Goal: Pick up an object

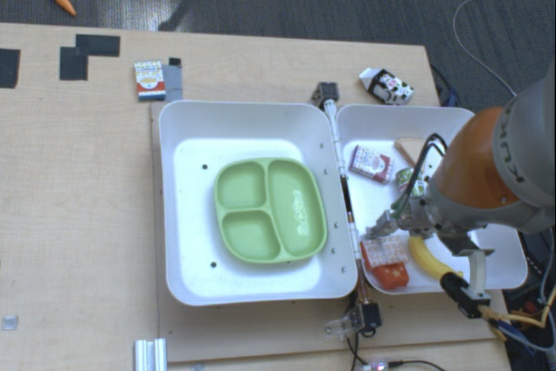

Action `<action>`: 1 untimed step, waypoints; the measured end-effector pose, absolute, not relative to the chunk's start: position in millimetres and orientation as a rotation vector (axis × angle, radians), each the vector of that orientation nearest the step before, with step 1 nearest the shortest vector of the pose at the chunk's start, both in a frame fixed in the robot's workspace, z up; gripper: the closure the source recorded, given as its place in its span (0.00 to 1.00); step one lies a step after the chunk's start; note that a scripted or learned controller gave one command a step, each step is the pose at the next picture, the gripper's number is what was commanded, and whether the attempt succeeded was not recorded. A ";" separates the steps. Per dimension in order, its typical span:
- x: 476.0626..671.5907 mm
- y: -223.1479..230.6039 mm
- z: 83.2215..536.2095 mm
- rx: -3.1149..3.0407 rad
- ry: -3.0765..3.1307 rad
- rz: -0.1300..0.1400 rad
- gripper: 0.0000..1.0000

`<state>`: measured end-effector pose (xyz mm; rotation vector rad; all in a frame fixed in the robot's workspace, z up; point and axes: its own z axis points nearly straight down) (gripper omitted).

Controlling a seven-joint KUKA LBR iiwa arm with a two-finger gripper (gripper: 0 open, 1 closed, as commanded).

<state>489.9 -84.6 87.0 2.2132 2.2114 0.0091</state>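
Gripper (382,230) low in the right bin (512,274), just left of the banana (424,256) and right over the red-and-white packet (385,252) — whether it is spread or closed I cannot tell, the wrist and orange band hide it; nothing seen held

Landmark: banana, near the bin's front edge
- red-and-white packet: just left of the banana, touching or nearly so
- tomato (393,275): front-left of the banana, against the packet's front end
- red carton (371,163): well behind the banana, toward the bin's back-left
- green item (406,179): behind the banana, partly under the arm, too hidden to name
- tan wedge (408,150): farthest behind the banana, near the back wall

Likely target, my guess — the packet, as the tool sits directly above it

Risks from here:
- packet lies flat; a flat, thin thing gives little to close on, so a miss is likely
- crowding: banana, tomato and packet are packed together, so a descent may shove a neighbour or catch two at once
- bin's left wall is close — a nudged packet could wedge against it
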 end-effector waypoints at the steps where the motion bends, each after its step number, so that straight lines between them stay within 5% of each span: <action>1: 489.9 -84.6 87.0 2.213 2.212 0.009 0.00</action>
